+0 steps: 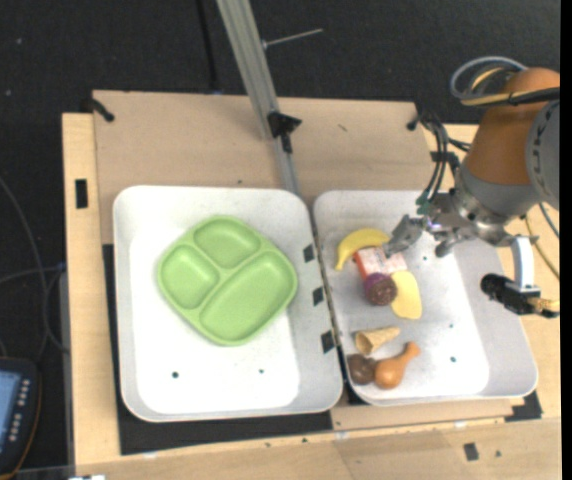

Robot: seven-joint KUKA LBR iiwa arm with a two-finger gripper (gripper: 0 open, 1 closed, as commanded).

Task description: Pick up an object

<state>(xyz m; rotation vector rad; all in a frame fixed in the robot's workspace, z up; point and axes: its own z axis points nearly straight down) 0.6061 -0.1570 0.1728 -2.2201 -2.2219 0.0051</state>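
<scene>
Claw (412,236), grip unclear, beside red box (370,262); banana (360,244), plum (380,289) crowding

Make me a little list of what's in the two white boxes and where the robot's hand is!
left bin: green divided plate
right bin: banana, red-and-white box, dark round fruit, yellow piece, cone, chicken drumstick
gripper: above the right bin, beside the box
held: nothing seen
</scene>
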